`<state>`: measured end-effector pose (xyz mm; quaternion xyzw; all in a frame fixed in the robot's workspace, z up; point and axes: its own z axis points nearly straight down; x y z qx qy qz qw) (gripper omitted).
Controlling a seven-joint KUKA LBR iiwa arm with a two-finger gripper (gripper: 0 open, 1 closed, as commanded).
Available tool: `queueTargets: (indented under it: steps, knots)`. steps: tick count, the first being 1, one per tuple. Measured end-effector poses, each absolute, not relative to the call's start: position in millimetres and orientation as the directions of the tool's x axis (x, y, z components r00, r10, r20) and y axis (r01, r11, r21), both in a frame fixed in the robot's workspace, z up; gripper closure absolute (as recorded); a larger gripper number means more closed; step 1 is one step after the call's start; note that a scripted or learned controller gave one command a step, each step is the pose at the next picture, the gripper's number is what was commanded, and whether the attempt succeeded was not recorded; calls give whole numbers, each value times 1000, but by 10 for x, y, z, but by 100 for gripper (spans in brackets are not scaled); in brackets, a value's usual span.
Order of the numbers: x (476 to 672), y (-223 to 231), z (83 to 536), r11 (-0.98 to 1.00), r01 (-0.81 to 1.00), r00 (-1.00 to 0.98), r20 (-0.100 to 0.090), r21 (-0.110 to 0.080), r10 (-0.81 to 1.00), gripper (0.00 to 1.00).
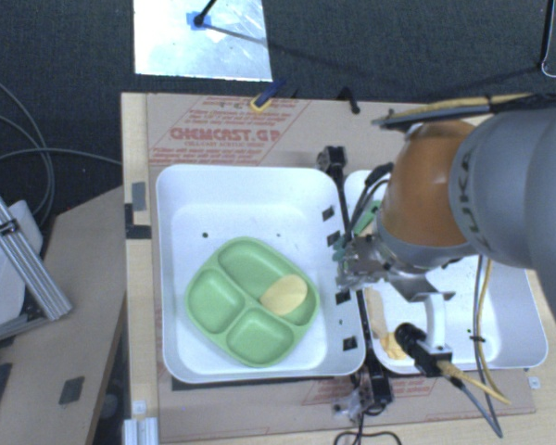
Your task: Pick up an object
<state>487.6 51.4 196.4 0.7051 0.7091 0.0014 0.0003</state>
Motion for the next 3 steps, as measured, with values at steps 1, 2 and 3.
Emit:
queueTargets:
  steps: [1,2,3]
  knots:
    - [4887,516,2068,9,1000,-9,2,4,1000,100]
    - [5312,114,1832,-2,1000,2,-2,2,1000,100]
    - [5080,87,1840,0,1000,0,0,-1,1000,100]
